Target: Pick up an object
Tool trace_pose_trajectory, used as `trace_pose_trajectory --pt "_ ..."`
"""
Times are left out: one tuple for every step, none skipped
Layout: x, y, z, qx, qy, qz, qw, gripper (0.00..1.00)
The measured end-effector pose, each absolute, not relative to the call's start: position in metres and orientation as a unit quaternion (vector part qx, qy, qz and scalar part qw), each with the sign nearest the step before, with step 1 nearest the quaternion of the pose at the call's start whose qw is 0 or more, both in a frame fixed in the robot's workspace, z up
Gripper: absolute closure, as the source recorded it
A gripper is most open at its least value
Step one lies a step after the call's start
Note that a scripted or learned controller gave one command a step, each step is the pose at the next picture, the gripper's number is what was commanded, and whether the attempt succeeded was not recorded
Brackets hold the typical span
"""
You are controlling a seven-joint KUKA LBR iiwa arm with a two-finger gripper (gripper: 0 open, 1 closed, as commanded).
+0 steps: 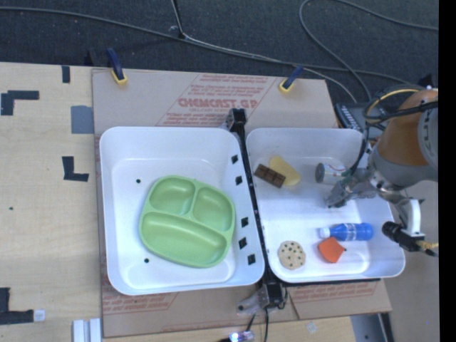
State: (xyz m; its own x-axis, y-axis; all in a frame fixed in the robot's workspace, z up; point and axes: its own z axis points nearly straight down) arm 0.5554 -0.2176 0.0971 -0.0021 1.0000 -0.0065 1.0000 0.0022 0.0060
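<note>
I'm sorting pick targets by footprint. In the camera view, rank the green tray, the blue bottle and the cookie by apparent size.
1. green tray, by far the largest
2. blue bottle
3. cookie, roughly close to the bottle

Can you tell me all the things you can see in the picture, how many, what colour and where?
bins: two, white, side by side on the bench
divided plate: one, green, left bin
block: one, brown and yellow, right bin, far left part
cookie: one, tan, right bin, near edge
bottle: one, blue and white, lying in right bin
orange piece: one, beside the bottle
clamps: two, blue and yellow, far board edge
gripper: one, grey, over right bin
</note>
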Motion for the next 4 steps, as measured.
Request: trace_pose_trajectory --pt "0.550 -0.212 0.155 0.706 0.708 0.0012 0.002 1.00" --pt "0.548 -0.212 0.198 0.706 0.708 0.0010 0.002 1.00" --pt "0.549 -0.211 0.219 0.706 0.708 0.0007 0.001 1.00" --pt "0.544 -0.166 0.213 0.706 0.709 -0.0005 -0.001 1.00"
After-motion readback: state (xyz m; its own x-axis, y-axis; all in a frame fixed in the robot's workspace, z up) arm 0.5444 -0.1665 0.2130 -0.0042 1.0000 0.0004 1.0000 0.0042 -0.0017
